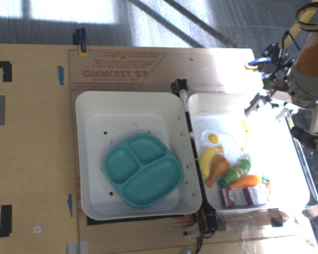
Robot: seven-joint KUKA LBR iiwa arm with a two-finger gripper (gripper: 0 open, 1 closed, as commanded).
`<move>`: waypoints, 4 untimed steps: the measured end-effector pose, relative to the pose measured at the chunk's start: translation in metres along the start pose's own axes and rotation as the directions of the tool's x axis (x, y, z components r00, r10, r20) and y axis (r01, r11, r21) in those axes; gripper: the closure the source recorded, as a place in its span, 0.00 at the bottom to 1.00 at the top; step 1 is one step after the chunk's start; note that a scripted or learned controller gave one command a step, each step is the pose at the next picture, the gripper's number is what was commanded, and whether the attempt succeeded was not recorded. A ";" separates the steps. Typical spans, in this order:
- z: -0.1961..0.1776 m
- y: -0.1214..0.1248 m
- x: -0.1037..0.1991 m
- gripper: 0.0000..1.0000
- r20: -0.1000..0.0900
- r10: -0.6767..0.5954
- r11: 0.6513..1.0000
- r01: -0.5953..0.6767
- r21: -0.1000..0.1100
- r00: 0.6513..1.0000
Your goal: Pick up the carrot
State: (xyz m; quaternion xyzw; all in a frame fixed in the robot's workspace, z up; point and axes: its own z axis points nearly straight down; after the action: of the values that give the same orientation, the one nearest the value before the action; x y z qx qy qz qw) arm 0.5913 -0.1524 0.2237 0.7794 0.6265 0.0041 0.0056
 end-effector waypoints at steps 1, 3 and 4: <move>0.095 -0.078 0.024 0.00 -0.001 0.024 1.000 -0.024 0.014 1.000; 0.092 -0.096 0.046 0.00 -0.004 0.000 1.000 0.000 0.009 1.000; 0.105 -0.117 0.004 0.00 -0.010 -0.450 0.893 0.451 0.014 0.893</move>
State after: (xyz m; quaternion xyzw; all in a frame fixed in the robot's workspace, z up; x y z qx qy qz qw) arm 0.4796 -0.1241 0.1171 0.6131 0.7900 0.0000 -0.0018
